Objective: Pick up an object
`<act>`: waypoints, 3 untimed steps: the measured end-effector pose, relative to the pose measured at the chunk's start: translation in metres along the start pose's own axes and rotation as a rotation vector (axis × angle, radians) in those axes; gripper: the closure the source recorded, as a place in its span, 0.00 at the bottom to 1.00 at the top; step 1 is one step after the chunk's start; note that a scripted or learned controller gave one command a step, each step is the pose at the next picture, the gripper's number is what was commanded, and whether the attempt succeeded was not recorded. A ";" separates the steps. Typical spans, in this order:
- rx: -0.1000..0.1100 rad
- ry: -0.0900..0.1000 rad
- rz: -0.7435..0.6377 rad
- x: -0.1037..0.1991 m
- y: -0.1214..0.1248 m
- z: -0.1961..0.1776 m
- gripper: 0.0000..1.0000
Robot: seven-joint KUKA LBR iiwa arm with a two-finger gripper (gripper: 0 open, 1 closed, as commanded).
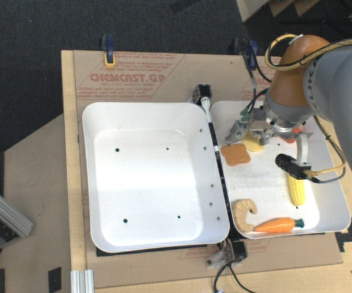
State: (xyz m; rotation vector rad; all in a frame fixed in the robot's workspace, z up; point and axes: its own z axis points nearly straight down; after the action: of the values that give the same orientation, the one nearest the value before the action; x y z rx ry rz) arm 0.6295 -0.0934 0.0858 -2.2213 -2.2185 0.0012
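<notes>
The arm has its tool (253, 134) down in the right bin (332, 209), low over a pale yellow piece (255, 145), probably lining up a grab. Can't tell how its grip is set. Toast slice (236, 155) sits just beside that piece; corn (297, 190), carrot (277, 225) and shrimp (244, 210) lie well clear.

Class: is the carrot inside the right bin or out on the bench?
Inside. The carrot lies flat on the right bin's floor near its front rim.
</notes>
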 end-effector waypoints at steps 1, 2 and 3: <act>-0.008 -0.002 -0.003 0.002 0.039 0.000 0.00; -0.020 -0.001 -0.007 0.045 0.033 -0.168 0.00; 0.008 -0.001 0.004 -0.013 0.017 -0.053 0.00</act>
State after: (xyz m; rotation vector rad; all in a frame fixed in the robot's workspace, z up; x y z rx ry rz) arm 0.6464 -0.1060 0.1390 -2.2229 -2.2103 0.0118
